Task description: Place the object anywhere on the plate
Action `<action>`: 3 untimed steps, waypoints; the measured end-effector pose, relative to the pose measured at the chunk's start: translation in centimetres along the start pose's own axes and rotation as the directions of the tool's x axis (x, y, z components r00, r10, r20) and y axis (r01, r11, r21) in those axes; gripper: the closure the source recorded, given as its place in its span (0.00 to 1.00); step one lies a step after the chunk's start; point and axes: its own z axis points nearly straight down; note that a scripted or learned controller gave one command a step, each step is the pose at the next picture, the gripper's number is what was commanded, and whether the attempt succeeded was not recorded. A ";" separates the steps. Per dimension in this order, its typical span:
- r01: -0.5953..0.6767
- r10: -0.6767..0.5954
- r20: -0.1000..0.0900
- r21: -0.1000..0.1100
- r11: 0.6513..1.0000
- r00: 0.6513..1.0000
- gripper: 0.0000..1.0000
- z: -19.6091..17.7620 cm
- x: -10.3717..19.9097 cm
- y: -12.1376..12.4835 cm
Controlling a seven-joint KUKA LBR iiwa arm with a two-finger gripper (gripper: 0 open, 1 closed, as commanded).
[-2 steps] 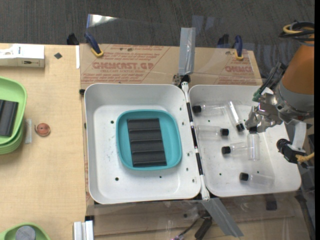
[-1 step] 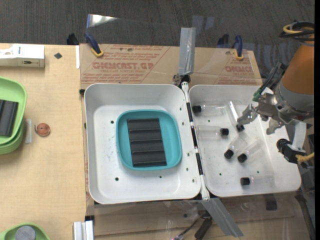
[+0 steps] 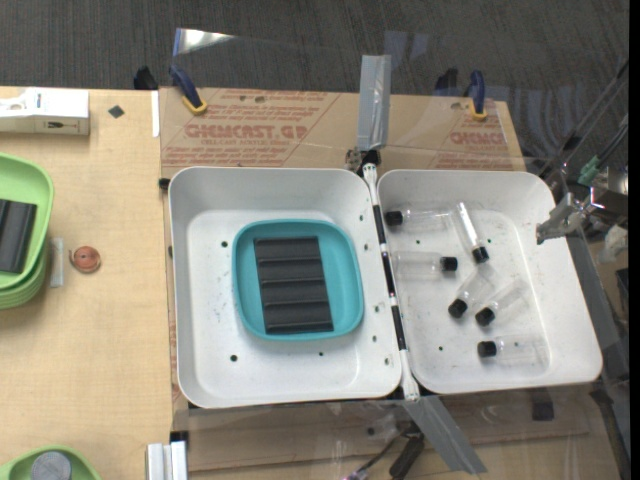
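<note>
We see the teal plate waiting in the left bin, vials loose at right; the tool's state we cannot tell.

The plate — a teal, rounded-square dish — lay flat in the middle of the left bin, holding a dark ribbed insert of four bars. The objects — clear vials with black caps — lay scattered on their sides in the right bin, some touching, others apart.
</note>
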 end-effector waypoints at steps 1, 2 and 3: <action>-0.026 0.026 0.000 0.001 1.000 1.000 0.00 -11.7 -0.5 4.0; -0.090 0.090 0.001 0.003 0.996 0.996 0.00 -15.0 0.5 10.6; -0.218 0.218 0.000 0.002 0.976 0.976 0.00 -15.0 1.7 15.3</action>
